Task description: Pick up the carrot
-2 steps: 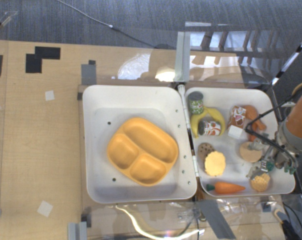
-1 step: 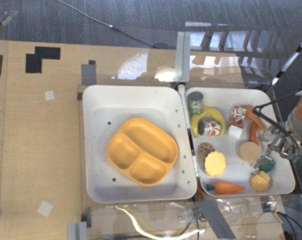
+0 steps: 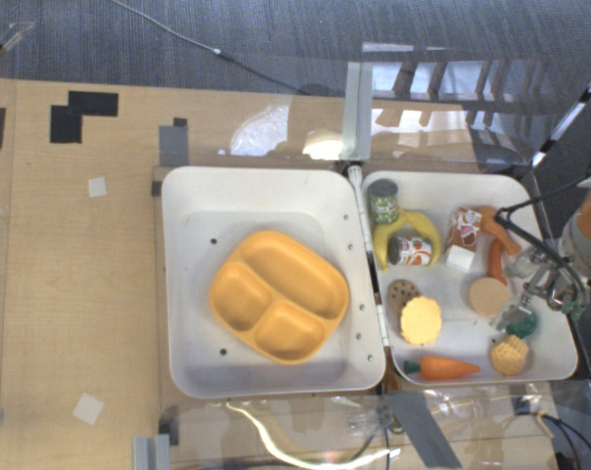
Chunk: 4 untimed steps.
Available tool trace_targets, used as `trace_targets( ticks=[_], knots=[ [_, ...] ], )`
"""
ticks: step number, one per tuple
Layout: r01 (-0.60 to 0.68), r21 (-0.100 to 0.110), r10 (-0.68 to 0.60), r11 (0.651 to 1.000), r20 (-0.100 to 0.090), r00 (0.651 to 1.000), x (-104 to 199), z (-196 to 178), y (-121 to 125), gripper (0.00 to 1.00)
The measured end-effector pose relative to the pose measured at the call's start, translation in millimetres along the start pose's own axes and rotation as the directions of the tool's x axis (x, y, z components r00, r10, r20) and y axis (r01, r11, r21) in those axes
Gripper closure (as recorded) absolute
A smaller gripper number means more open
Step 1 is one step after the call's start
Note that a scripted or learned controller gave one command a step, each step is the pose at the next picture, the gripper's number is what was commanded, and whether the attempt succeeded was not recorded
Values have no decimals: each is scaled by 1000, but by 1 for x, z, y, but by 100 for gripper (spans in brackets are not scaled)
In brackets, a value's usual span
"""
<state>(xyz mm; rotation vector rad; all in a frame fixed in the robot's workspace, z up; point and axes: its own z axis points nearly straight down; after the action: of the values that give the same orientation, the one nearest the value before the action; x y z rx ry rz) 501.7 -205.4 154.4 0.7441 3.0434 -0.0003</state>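
Observation:
The carrot [image 3: 448,367], orange with a small green tip, lies flat along the front wall of the right bin [image 3: 560,365]. My gripper [image 3: 523,300] hangs over the right side of that bin, up and to the right of the carrot and apart from it. It sits just above a small teal item [image 3: 522,323] and beside a tan disc [image 3: 488,297]. Nothing is visibly held in it.
A yellow divided plate [image 3: 279,294] lies in the left bin [image 3: 188,262]. Around the carrot are a yellow round slice [image 3: 421,320], a cookie [image 3: 402,292], a corn-like piece [image 3: 509,354], a sausage [image 3: 496,258], a banana [image 3: 419,228], two cans and a white cube [image 3: 459,258].

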Motion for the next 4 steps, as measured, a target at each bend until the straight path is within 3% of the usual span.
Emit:
trace_targets(
  ticks=[4],
  knots=[
    [0,0,0,1000,0,1000,0,0,0,0]
  ],
)
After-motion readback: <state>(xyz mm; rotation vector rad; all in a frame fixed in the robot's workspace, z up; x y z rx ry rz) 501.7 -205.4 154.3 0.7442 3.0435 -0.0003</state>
